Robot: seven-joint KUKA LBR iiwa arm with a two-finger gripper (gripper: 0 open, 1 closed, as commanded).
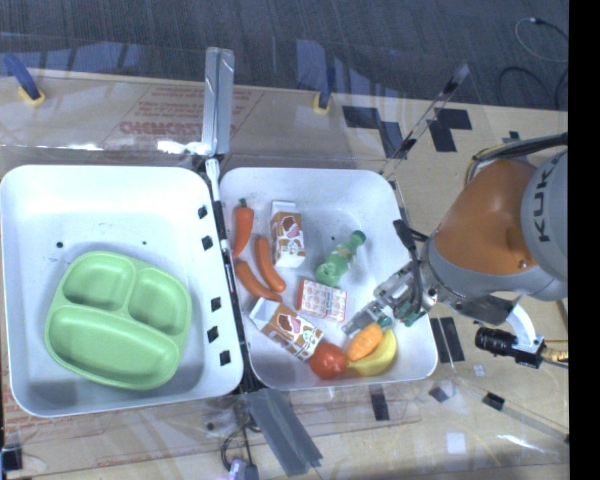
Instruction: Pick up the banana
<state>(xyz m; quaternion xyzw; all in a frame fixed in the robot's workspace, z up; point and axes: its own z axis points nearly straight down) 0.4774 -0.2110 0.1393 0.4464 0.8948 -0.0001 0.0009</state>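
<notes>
The yellow banana (382,357) lies curved in the front right corner of the right bin (310,183). A small orange carrot-like piece (364,343) rests against its left side and a red tomato (328,361) lies further left. My gripper (388,306) hangs just above and behind the banana, at the bin's right wall, with its fingers pointing down-left toward the fruit. Nothing shows between the fingers.
The right bin also holds a carrot (242,226), two sausages (261,268), a green bottle (340,259) and three small printed cartons (288,234). The left bin (40,193) holds a green divided plate (118,318). A metal divider post (217,98) stands between the bins.
</notes>
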